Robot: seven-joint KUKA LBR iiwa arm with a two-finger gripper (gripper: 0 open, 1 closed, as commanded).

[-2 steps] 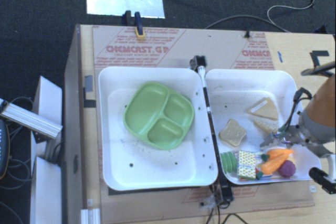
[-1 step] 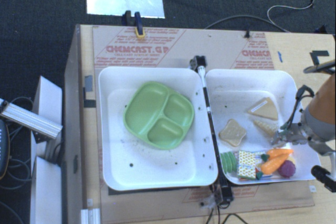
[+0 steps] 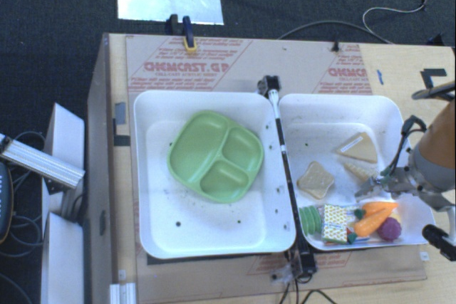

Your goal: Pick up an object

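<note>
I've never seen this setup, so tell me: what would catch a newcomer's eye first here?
The green divided plate stands out first, lying tilted and alone in the left bin. Next comes the cluster of toy food along the right bin's near edge: an orange carrot, a purple piece and a toast slice. The end effector reaches in from the right just above the carrot.

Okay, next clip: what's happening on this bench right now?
A grey robot arm reaches in from the right over the right-hand white bin. Its end effector sits low among the toy food there, just above an orange plastic carrot, with a purple round piece, a tan bread slice and a pale wedge nearby. Nothing is visibly held yet. The left-hand white bin holds a green divided plate, untouched.
</note>
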